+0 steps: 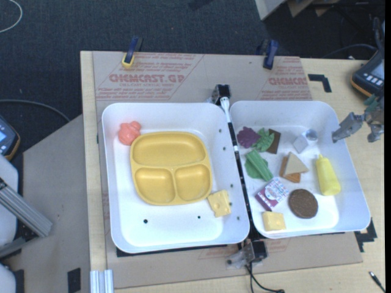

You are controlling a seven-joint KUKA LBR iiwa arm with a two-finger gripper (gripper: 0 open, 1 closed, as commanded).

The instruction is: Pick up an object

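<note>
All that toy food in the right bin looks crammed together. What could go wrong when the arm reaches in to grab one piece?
The pieces crowd each other: the grapes touch the lettuce, so the gripper might nudge or catch two at once. The cookie lies flat and may be hard to get hold of. The mustard bottle sits near the bin wall, leaving little room.
</note>
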